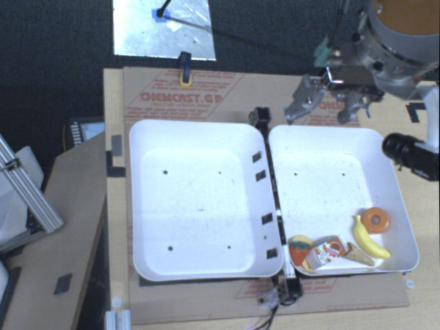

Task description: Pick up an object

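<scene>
The right bin (pixel 330 157) holds a small group of objects along its near edge. A yellow banana (pixel 368 241) lies at the right, with an orange ring-shaped piece (pixel 375 219) just behind it. A red and white packet (pixel 326 251) lies beside an orange-red round fruit (pixel 300 249) near the bin's near left corner, and a tan cone-shaped piece (pixel 358 256) sits between the packet and the banana. My gripper (pixel 323 106) hangs above the far edge of the right bin, high over the bench, open with nothing between its fingers.
The left bin (pixel 199 198) sits beside the right one, joined by a black clipped divider (pixel 269 184). A black camera-like device (pixel 411 154) juts in at the right bin's right edge. A metal sheet (pixel 163 19) lies behind the bench.
</scene>
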`<action>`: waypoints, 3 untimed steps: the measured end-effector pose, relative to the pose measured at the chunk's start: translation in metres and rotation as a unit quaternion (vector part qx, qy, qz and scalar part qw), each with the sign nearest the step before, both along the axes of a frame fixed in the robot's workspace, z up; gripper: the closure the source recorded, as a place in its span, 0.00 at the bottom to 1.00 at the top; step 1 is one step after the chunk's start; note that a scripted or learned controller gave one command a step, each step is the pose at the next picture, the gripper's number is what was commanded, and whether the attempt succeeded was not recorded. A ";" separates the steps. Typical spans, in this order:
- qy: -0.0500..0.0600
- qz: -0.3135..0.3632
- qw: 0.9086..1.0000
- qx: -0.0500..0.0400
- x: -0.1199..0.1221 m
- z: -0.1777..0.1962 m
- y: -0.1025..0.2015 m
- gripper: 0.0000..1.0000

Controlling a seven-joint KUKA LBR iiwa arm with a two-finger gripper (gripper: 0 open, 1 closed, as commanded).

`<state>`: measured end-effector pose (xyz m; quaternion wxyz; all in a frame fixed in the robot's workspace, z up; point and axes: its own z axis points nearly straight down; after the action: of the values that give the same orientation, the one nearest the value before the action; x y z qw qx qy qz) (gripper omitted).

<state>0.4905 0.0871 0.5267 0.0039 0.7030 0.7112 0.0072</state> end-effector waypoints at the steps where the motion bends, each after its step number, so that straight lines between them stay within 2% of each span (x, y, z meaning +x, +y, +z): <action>1: 0.006 0.000 1.000 -0.001 -0.005 0.009 0.062 0.00; 2: 0.007 -0.001 1.000 -0.001 -0.005 0.008 0.118 0.00; 3: 0.007 -0.002 1.000 -0.001 -0.004 0.008 0.149 0.00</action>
<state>0.4860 0.2362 0.5348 -0.0004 0.7043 0.7099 0.0014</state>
